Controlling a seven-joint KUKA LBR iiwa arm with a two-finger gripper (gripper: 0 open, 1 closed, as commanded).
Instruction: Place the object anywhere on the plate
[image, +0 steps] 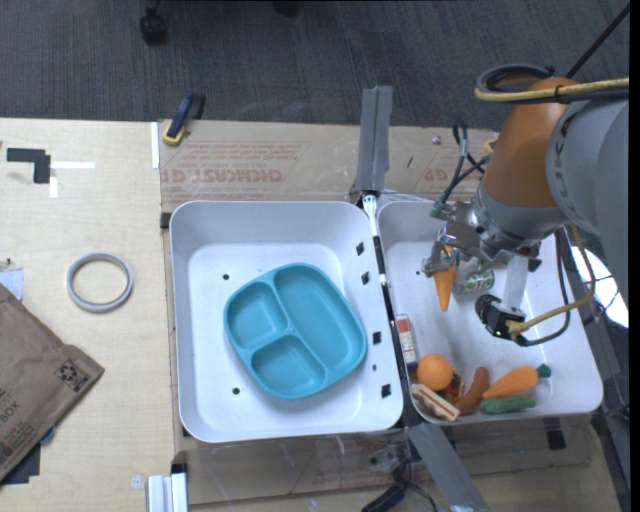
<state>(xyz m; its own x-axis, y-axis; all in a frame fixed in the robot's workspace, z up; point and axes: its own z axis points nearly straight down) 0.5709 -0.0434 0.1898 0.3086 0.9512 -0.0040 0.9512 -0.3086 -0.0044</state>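
Note:
A blue three-compartment plate (295, 330) lies in the left white bin (200, 300). My gripper (450, 268) hangs over the upper left part of the right bin (575, 350). It is shut on a small orange carrot-shaped piece (443, 290), whose pointed tip hangs downward below the fingers. The piece is to the right of the plate, across the wall between the two bins.
At the right bin's front lie toy foods: an orange ball (433, 371), a sausage (471, 387), a carrot with a green top (512, 381), a green pod (506, 404) and a bun (434, 402). A tape roll (99, 281) and a brown bag (30, 390) lie on the bench to the left.

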